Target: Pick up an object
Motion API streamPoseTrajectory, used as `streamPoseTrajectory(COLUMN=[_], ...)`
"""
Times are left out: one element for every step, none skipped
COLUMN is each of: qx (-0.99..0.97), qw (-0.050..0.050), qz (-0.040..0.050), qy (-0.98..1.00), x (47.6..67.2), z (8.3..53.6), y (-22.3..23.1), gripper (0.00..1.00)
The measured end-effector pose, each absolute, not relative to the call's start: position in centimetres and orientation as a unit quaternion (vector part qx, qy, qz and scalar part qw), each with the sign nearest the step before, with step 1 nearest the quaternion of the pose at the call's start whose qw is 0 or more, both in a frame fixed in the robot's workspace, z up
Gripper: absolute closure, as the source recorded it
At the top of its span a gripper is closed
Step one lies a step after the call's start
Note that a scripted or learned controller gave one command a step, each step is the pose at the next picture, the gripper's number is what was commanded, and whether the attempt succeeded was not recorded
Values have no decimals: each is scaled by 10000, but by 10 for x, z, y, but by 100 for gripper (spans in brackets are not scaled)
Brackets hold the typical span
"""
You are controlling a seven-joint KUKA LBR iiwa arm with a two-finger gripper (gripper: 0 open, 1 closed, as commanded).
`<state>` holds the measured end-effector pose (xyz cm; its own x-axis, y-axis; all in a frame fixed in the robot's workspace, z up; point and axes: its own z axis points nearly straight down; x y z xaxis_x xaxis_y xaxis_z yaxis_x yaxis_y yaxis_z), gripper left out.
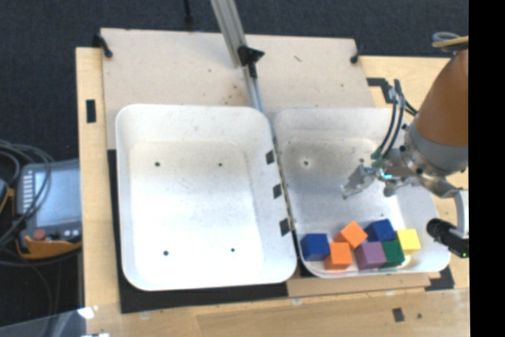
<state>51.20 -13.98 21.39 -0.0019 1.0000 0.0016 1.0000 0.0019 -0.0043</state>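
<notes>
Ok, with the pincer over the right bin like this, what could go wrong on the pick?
1. The blocks sit packed tight in the right bin's near corner, so the pincer may find no gap for a finger and grab nothing.
2. They lie against the bin's rim, which a descending finger might strike.
3. The pincer is above bare floor, away from the cluster; closing here would likely miss.
</notes>
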Motion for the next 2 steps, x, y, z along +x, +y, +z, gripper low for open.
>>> streamPoseTrajectory(qx=[-7075, -7079], qw=[-5, 18], qz=[-6, 18], qy=[-7068, -7063], x=[513, 510], z=[216, 158], y=[-140, -132], gripper=[0, 0])
